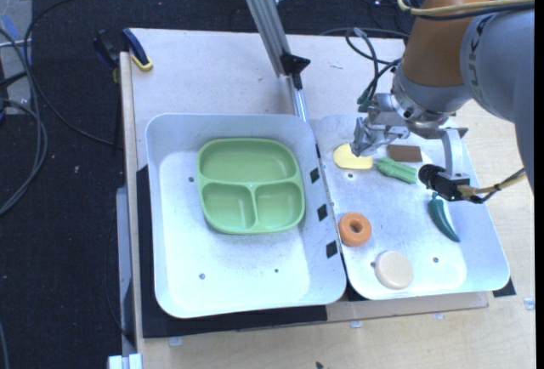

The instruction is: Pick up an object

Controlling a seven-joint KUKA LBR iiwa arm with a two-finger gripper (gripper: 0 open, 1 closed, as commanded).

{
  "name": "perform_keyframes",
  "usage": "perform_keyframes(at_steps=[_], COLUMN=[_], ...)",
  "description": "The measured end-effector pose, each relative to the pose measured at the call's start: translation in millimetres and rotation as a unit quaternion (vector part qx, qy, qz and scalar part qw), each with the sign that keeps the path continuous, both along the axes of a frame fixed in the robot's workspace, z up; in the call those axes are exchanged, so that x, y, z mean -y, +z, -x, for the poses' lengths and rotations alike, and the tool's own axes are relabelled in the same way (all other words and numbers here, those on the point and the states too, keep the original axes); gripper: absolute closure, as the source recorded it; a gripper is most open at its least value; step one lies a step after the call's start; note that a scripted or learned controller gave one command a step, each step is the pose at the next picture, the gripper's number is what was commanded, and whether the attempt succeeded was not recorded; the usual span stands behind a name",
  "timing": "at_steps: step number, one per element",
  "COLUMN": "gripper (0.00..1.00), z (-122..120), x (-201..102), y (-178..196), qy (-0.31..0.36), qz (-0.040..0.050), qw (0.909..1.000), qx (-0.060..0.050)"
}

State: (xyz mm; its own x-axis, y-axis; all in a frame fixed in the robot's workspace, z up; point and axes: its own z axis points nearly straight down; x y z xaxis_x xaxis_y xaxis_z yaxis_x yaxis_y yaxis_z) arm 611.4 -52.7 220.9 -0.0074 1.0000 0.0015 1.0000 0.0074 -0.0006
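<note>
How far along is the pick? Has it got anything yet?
Nothing looks lifted yet. The hand is low in the right bin, right over the yellow piece; I can't tell whether it grips it. The orange donut, green pepper and cream disc lie untouched. Grasping and lifting remain.

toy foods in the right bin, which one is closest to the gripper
The yellow piece, right under the gripper; the orange donut and cream round piece lie nearer the front.

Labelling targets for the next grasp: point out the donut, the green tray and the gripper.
donut (354,229): camera view, on its orange ring.
green tray (252,184): camera view, on the divider between compartments.
gripper (363,146): camera view, at its fingertips above the yellow piece.
</note>
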Motion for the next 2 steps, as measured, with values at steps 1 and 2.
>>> perform_keyframes(at_steps=[1,2], gripper=[1.00,1.00], z=[-3,-12], x=[-55,-109], y=[12,14], qy=[0.001,0.001], qz=[-0.0002,-0.0003], qw=[1.0000,1.0000], qx=[0.001,0.001])
